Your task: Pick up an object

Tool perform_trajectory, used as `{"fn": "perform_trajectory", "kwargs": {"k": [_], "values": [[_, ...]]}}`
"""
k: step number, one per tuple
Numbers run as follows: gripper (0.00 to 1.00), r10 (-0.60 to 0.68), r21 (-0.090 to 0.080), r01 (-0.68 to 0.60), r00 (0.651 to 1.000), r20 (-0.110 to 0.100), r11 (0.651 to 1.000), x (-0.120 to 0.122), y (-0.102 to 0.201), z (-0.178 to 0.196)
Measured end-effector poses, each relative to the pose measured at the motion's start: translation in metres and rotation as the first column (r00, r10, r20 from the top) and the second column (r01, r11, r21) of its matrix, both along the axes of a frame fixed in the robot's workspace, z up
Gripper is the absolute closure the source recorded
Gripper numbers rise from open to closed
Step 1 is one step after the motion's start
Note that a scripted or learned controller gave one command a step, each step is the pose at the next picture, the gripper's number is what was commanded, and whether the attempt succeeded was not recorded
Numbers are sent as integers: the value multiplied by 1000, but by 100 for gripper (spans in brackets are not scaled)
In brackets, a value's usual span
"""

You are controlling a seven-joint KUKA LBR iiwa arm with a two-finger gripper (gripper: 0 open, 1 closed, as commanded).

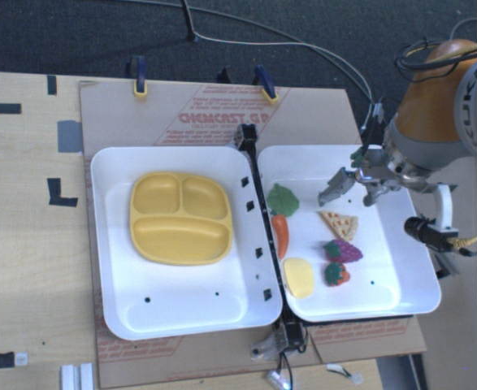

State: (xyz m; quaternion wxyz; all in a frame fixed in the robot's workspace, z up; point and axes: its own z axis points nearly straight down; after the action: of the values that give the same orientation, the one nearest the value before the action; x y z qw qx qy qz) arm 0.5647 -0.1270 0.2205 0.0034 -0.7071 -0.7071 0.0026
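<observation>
My claw (353, 187) hangs wide and empty above the pizza slice (339, 223); crowded grapes (344, 252) nearby could foul my grasp.

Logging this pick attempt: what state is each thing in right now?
Gripper: open, above the right bin, holding nothing.
Yellow plate: flat in left bin, compartments bare.
Pizza slice: lying flat.
Carrot: lying by the divider.
Grapes: resting, untouched.

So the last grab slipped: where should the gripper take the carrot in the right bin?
Grip the carrot across its narrow orange middle, coming straight down. It lies flat and lengthwise beside the bins' shared wall, green top away from the camera, so probably close the fingers across its width.
</observation>
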Motion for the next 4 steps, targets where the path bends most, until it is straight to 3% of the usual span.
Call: {"fn": "perform_trajectory", "kwargs": {"k": [1, 3, 4], "values": [[0, 1, 0, -1, 1000, 5, 1000, 1, 0, 2], [0, 1, 0, -1, 1000, -1, 1000, -8, 7, -126], [0, 1, -1, -1, 1000, 7, 1000, -8, 7, -137]]}}
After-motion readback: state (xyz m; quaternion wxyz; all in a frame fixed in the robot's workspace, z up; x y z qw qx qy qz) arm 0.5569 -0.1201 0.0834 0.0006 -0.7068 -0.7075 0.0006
